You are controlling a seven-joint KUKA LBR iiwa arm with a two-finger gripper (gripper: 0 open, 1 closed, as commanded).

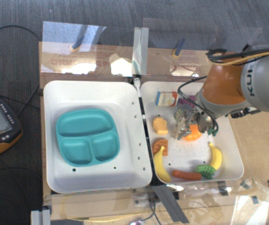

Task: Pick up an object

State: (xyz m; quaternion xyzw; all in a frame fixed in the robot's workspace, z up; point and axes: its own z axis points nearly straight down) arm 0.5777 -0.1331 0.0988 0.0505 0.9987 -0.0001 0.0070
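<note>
Orange rounded object (193, 134) lies in the right white shallow bin (233, 161), directly under the tool (187, 125); its form is partly hidden. The wooden table (49, 55) stands on dark ribbed flooring (125, 6); clear panels back the bins. The left white bin (54, 172) carries a teal three-compartment plastic tray (87, 136). The right bin also holds two yellow bananas (160, 168), a red sausage-shaped item (187, 175), a green piece (205, 170) and a small carton (165, 98). Whether the tool grips anything cannot be determined.
</note>
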